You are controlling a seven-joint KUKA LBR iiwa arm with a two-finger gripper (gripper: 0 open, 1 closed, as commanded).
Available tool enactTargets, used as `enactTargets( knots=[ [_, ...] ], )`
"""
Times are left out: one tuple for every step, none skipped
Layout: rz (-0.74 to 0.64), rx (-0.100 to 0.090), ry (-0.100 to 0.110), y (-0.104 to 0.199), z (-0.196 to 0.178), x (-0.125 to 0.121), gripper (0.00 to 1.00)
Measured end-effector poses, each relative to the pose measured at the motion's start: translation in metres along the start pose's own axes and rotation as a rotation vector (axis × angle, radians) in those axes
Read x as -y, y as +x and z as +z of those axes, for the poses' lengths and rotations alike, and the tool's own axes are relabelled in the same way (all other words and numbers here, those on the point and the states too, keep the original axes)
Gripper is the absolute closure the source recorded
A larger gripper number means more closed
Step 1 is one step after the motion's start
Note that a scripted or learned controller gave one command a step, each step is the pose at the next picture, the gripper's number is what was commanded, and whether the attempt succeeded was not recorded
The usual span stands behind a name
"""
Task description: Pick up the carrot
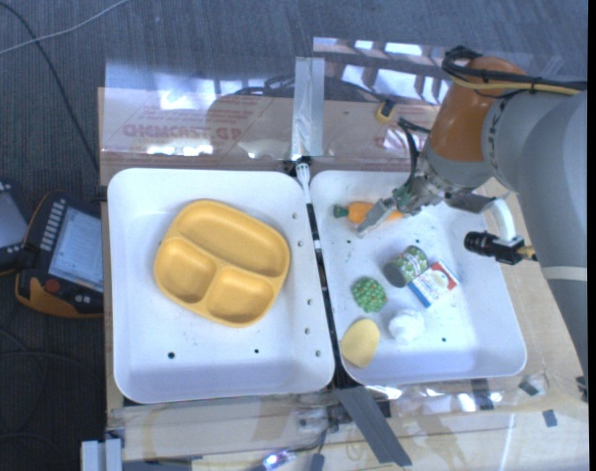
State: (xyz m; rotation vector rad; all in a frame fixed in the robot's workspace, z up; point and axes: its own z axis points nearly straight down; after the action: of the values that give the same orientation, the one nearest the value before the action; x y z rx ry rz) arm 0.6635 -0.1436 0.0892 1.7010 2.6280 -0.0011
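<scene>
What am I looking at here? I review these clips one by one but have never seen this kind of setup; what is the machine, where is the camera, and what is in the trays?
The camera sits above a bench and looks down at a slant on two shallow white bins side by side. The grey machine with the orange band is a robot arm reaching in from the right. Its tool is low over the back of the right bin, right at the orange carrot; I cannot tell whether it grips it. That bin also holds a green ball, a small can, a red and white packet, a white lump and a yellow, lemon-like piece. The left bin holds a yellow divided plate.
</scene>
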Motion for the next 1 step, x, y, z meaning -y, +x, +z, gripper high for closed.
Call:
enactTargets(
  knots=[
    [-0.002,-0.001,0.004,0.0,-0.0099,0.0005,1.0]
  ],
)
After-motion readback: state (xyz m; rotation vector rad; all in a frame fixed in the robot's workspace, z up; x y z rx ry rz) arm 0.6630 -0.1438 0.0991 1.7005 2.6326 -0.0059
